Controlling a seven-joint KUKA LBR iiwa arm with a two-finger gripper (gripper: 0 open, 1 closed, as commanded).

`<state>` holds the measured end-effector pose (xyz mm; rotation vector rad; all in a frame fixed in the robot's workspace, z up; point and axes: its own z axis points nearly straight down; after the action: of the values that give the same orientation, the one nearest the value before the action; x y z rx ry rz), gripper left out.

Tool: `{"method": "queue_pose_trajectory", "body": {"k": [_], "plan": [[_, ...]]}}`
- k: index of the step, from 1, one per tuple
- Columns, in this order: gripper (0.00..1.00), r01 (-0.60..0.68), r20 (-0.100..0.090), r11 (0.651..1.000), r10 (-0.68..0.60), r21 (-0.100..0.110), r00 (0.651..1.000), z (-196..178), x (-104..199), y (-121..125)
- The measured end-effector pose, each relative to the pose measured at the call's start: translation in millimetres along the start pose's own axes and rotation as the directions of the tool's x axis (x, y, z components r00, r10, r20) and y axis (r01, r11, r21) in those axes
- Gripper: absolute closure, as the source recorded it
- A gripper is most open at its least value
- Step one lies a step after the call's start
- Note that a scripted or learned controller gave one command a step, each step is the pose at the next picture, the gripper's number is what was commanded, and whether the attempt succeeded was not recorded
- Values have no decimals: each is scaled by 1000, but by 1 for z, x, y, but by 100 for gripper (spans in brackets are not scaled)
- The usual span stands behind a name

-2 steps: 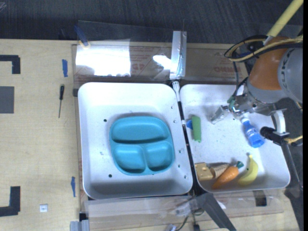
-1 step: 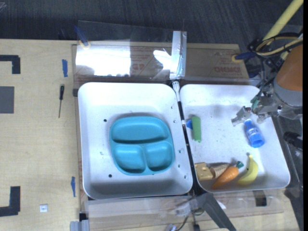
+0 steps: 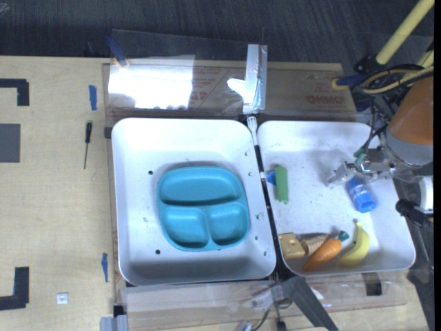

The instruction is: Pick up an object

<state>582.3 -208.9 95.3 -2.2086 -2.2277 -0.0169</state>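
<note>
**Operator:** Objects for picking lie in the right bin (image 3: 310, 140): a green marker-like item (image 3: 280, 183) at its left wall; a carrot (image 3: 324, 251), a banana (image 3: 357, 243) and a brown block (image 3: 292, 245) along the near edge. The left bin (image 3: 131, 185) carries a blue divided tray (image 3: 202, 205).

**Technician:** Gripper status?

**Operator:** The gripper (image 3: 346, 171) sits low over the right bin's right half, with a blue item (image 3: 362, 197) just beside it on the near side. Finger opening cannot be determined, nor any hold.

**Technician:** Recommended procedure: centre over the blue item, descend vertically, close squarely across its narrow axis, and verify grip before lifting. Avoid the crowded near-edge group.
</note>
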Motion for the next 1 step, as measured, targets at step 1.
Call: {"method": "queue_pose_trajectory", "body": {"k": [1], "plan": [[0,45,-3,999,-45,1,999,5,0,-2]]}}
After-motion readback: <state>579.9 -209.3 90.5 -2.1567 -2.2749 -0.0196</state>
